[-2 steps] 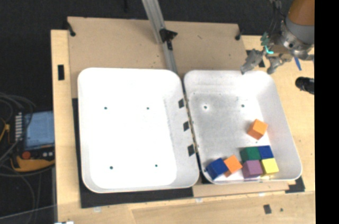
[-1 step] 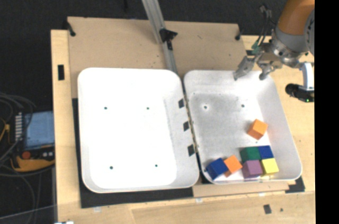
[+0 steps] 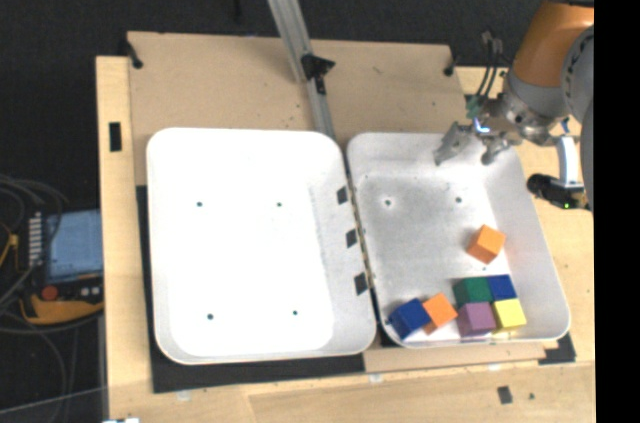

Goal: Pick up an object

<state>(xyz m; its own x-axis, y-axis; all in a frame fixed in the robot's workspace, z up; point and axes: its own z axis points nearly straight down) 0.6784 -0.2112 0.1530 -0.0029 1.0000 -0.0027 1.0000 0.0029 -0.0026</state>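
The gripper (image 3: 468,147) hovers over the right bin's (image 3: 420,211) far edge, fingers apart and holding nothing. The cubes lie well nearer: an orange cube (image 3: 487,243) alone, the rest clustered beyond it. Nothing is picked yet; descent and grasp remain.

Grey arm (image 3: 548,51) with orange band enters frame from right, wrist angled down and leftward. Hand (image 3: 472,149) hangs at arm's tip, two fingers (image 3: 450,144) spread apart, pointing down-left, nothing gripped between them.
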